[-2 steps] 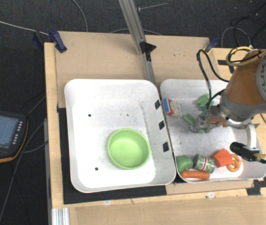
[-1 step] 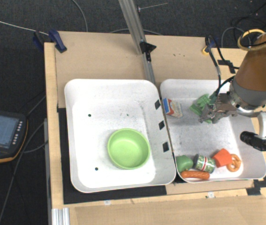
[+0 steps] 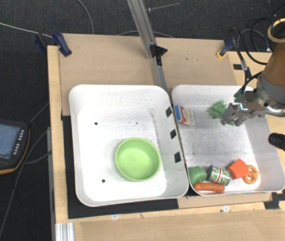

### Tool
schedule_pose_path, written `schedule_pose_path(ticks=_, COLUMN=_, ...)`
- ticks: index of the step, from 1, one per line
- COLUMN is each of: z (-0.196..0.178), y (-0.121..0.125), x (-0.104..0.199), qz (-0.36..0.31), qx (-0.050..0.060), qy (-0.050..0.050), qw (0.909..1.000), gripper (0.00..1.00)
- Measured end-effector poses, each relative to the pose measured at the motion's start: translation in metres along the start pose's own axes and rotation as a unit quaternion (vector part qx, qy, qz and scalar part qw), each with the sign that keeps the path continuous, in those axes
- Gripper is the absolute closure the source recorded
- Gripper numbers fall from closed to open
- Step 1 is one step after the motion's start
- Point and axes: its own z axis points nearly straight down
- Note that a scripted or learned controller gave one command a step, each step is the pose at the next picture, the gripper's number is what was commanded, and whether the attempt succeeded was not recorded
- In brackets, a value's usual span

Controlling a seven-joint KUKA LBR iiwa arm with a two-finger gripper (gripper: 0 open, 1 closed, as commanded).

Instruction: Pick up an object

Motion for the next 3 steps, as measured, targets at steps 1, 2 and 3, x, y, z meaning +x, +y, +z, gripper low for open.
schedule_pose_path(ticks=1, z=-0.062, y=-0.003, x=0.000, qz=0.000, qx=-0.001, qy=0.000, qw=1.0000, gripper=1.00)
schedule_pose_path(ticks=2, z=-0.074, y=-0.003, x=0.000, qz=0.000, qx=0.001, qy=0.000, qw=1.0000, gripper=1.00)
schedule_pose_path(ticks=3, z=-0.057, y=-0.007, x=0.048, qz=-0.002, qx=0.002, qy=0.001, qw=1.0000, gripper=1.00)
